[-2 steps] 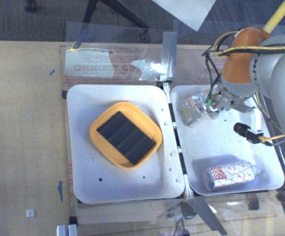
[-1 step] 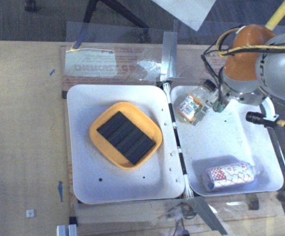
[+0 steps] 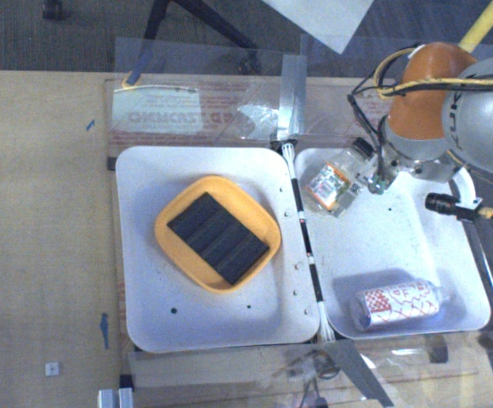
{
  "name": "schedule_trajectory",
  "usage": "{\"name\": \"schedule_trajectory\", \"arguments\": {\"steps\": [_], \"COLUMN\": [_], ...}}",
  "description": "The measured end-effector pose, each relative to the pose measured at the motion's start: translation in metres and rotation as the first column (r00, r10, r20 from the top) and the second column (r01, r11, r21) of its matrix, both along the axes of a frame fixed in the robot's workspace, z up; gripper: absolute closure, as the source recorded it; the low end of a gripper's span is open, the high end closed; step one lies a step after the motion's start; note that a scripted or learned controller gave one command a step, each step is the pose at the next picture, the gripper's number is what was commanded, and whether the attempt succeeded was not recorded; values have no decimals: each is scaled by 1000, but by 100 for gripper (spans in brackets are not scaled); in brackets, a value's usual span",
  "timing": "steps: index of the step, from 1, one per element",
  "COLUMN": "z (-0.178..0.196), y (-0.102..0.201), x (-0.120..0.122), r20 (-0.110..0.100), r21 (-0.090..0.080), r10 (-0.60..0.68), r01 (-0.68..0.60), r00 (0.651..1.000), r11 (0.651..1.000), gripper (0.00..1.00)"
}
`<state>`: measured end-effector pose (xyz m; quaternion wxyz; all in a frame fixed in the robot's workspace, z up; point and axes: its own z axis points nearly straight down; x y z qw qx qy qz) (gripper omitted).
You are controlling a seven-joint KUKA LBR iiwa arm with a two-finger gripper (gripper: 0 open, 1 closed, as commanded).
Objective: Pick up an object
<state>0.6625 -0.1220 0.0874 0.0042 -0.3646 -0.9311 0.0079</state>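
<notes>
A clear plastic packet [image 3: 331,185] with orange and yellow contents lies at the upper left corner of the right bin [image 3: 399,245]. My gripper [image 3: 372,175] is right beside the packet's right end and touches or overlaps it. The grey arm with its orange band [image 3: 429,92] reaches in from the upper right. A bottle with a red and white checked label [image 3: 397,303] lies on its side near the front of the right bin. In the left bin [image 3: 144,296] sits a yellow dish [image 3: 218,232] holding a black ribbed slab.
A metal divider [image 3: 302,228] separates the two bins. A taped clear sheet [image 3: 195,113] lies behind the left bin. A black cable plug [image 3: 450,204] juts from the arm over the right bin's right side.
</notes>
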Motion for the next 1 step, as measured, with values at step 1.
{"name": "schedule_trajectory", "arguments": {"steps": [1], "z": [0], "y": [0], "x": [0], "r20": [0], "r21": [0], "r10": [0], "r01": [0], "r00": [1000], "r11": [1000], "gripper": [0]}}
